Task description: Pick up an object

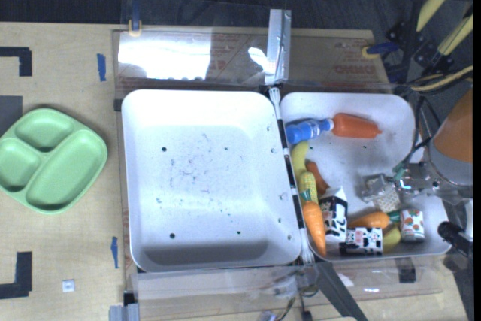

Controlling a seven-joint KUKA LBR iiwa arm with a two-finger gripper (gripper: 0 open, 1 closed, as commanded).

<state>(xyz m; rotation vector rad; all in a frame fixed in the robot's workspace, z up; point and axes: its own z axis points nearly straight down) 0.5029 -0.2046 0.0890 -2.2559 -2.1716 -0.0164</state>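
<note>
Objects for picking lie heaped in the right bin (398, 110), none singled out by the task. Nearest the camera, along that bin's 6 o'clock wall, sit a black-and-white cow-patterned carton (363, 238), a small printed can (411, 225) toward 5 o'clock, and a carrot (313, 225) leaning on the divider at 7 o'clock. Just above them lie an orange piece (370, 220) and a black-and-white packet (333, 216). At mid-bin, the end effector (392, 188) hangs at about 3 o'clock over a pale meshed item (385, 199); I cannot tell how its tip stands or whether it has anything. Corn (307, 183) and a yellow banana-like piece (299, 158) line the divider at 9 o'clock. Farthest, at 12 o'clock, rest a blue bottle (306, 130) and an orange bottle (355, 127). The left bin (150, 113) and a green divided plate (51, 158) on the table (60, 49) lie well apart. My judgement: the approach step is in hand, and the next move calls for a clean descent onto one isolated item, avoiding crowded neighbours.
</note>
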